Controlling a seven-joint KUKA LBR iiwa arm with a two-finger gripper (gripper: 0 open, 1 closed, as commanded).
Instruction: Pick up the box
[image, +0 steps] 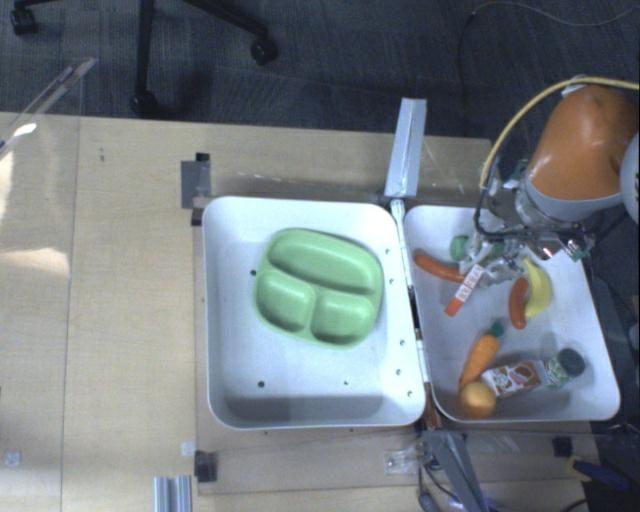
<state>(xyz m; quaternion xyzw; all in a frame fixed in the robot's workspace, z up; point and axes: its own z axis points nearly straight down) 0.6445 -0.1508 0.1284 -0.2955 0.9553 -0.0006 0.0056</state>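
Note:
A slim white and red box (466, 287) lies tilted in the upper left part of the right bin (598, 345). My gripper (500, 257) hangs low over the back of that bin, just right of and above the box's upper end. From this angle I cannot make out whether it touches the box. The orange wrist band (580, 140) and cables cover the bin's back right corner.
Around the box lie a red sausage-like piece (436, 265), a green item (460, 245), a banana (541, 290), a red pepper (518, 303), a carrot (480, 357), a bottle (525, 375) and a yellow fruit (478, 399). The left bin (230, 390) holds a green divided tray (320, 287).

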